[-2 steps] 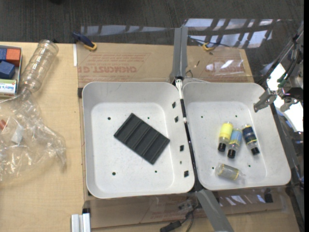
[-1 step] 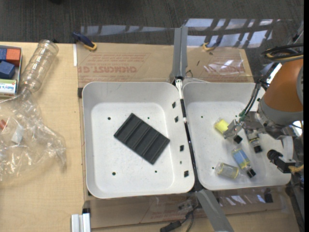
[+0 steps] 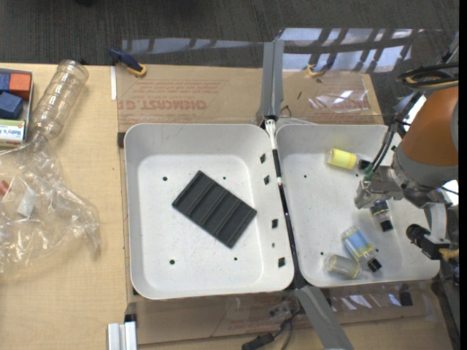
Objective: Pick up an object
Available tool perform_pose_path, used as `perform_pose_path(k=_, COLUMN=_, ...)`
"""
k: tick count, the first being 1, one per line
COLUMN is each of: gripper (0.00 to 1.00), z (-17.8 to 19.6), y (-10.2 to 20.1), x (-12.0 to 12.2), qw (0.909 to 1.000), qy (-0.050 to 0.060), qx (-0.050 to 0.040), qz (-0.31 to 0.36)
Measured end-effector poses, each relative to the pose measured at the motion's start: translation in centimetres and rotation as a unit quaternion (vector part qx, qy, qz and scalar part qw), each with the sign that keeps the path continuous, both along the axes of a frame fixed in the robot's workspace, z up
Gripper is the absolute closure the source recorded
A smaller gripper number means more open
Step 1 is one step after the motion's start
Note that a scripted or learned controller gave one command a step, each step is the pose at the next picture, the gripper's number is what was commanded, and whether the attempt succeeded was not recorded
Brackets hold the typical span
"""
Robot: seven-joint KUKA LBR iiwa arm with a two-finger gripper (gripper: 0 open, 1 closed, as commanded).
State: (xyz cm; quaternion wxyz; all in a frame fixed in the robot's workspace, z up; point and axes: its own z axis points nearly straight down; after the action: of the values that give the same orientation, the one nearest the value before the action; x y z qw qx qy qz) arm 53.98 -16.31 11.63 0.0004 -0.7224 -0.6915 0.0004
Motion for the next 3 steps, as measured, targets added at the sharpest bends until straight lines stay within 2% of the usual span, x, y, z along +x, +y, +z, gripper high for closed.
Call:
perform_pose_path(k=1, gripper=0.0, z=0.0, y=0.0, x=0.0, qw=1.0, qy=0.0, qx=0.0001, qz=0.0)
perform_pose_path(k=2, gripper=0.0, z=-2.5, y=-1.9, x=-6.2, qw=0.9999, qy=0.0, qx=0.0002, qz=0.017)
perform_pose_path(k=3, gripper=1.0, z=-1.6, y=-1.9, x=-6.2, qw=0.9999, qy=0.0, qx=0.0004, qz=0.016)
